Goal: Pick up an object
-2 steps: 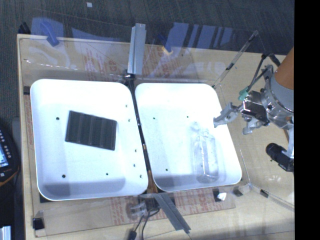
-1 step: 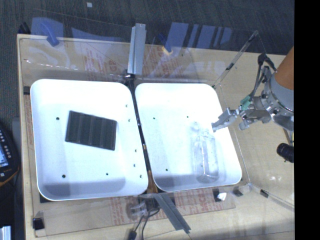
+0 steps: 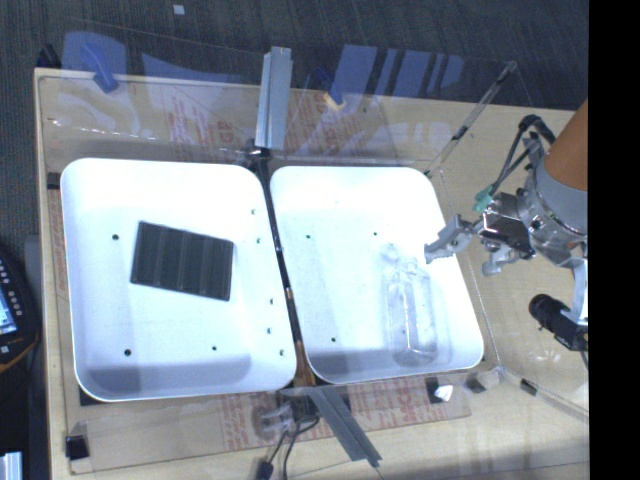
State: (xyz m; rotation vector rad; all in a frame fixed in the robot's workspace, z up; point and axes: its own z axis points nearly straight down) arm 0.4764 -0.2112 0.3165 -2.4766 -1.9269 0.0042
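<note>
— While the dark ribbed slab (image 3: 182, 260) lies flat in the left bin (image 3: 90, 183), tilted a little and well apart from the walls, would the arm have trouble with it?

— Probably. It looks low and wide, so the fingers could close over the top and slide off, or scrape the bin floor trying to get under an edge.

— And moving across, past the divider (image 3: 283, 288) between the bins?

— The right bin (image 3: 330, 183) holds a clear plastic bottle (image 3: 408, 308), lying on its side near the right wall, its neck pointing toward the far edge. It is the closer thing for the arm.

— What is the risk there?

— It is transparent and rounded. A program may misjudge where it sits, and a squeeze off centre could make it roll or squirt out toward the wall. It also lies close to the rim, so one finger might strike the bin's edge on the way down.

— Where is the gripper (image 3: 465, 240)?

— At the right, just outside the right bin's rim, above the bench and holding nothing. Its two fingers look spread apart, one pointing toward the bin.

— So nothing is picked yet?

— Nothing. Both things rest in their bins, untouched by the arm.
</note>
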